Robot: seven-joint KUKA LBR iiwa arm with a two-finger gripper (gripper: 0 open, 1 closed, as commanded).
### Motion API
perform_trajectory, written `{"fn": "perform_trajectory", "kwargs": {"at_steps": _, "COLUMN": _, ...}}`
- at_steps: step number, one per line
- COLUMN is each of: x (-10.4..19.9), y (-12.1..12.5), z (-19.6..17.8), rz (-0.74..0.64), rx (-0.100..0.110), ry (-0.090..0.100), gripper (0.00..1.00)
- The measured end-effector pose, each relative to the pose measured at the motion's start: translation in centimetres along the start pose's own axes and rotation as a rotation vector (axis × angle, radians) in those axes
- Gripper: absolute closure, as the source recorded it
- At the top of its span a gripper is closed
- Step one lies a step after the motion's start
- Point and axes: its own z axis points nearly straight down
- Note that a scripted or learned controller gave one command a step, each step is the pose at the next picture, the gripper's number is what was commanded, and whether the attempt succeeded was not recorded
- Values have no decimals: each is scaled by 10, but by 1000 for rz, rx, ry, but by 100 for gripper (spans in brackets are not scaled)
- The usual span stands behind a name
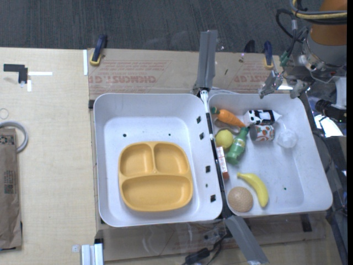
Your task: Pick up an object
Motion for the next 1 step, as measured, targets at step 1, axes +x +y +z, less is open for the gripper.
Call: {"fn": "perform_trajectory", "kwargs": {"at_steps": 1, "x": 34, "y": -105, "z": 104, "rz": 70, "rx": 4, "ry": 0, "gripper": 0}}
